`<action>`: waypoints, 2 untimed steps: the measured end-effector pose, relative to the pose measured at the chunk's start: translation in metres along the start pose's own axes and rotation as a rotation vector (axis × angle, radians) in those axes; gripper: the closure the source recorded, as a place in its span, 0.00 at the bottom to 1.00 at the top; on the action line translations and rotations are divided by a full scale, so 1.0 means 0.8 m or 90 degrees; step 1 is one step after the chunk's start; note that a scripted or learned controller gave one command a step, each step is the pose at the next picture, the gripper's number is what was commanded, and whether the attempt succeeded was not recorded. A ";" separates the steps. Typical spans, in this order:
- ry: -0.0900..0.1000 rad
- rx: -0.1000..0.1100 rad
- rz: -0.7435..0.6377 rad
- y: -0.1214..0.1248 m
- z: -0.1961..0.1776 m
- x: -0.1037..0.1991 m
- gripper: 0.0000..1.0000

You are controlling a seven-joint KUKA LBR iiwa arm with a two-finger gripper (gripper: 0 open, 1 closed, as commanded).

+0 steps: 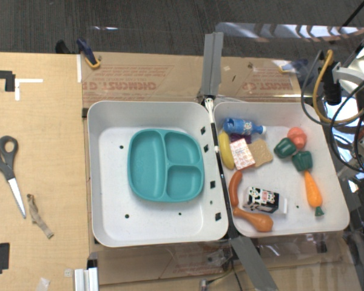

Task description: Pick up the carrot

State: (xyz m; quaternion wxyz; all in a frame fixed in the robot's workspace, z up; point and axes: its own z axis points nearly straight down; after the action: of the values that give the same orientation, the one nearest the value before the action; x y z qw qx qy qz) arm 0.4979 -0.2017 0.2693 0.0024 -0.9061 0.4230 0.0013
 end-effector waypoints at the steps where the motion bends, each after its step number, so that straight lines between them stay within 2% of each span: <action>1: 0.001 0.000 -0.145 0.004 -0.042 -0.001 1.00; 2: 0.001 0.001 -0.325 0.002 -0.066 0.023 1.00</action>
State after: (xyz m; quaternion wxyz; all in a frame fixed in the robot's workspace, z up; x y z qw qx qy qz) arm 0.5085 -0.2171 0.3217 0.0029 -0.9836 0.1805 -0.0004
